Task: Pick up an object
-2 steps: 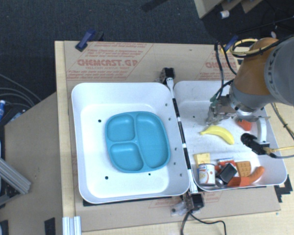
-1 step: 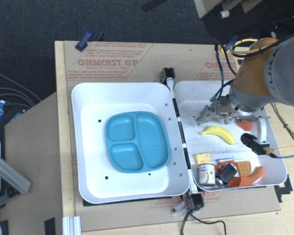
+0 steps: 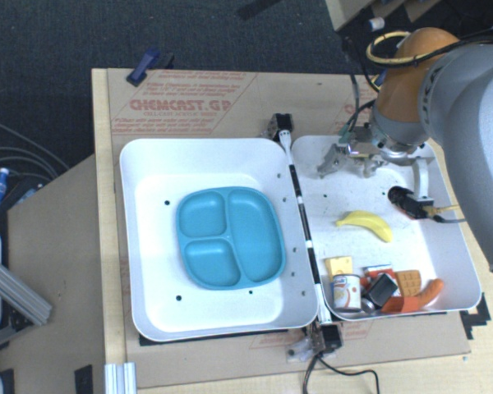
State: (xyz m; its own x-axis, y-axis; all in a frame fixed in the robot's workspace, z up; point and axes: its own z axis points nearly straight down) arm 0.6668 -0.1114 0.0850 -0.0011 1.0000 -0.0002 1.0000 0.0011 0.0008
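So the claw [image 3: 349,156] sits at the upper edge of the right bin [image 3: 452,257], fingers spread open with nothing between them. The banana [image 3: 366,224] lies mid-bin, below it and apart. Lower down there's a pile: a small can [image 3: 345,292], a yellow block [image 3: 339,266] and an orange carrot-like piece [image 3: 423,295]. The left bin [image 3: 148,171] holds a blue divided plate [image 3: 228,236].
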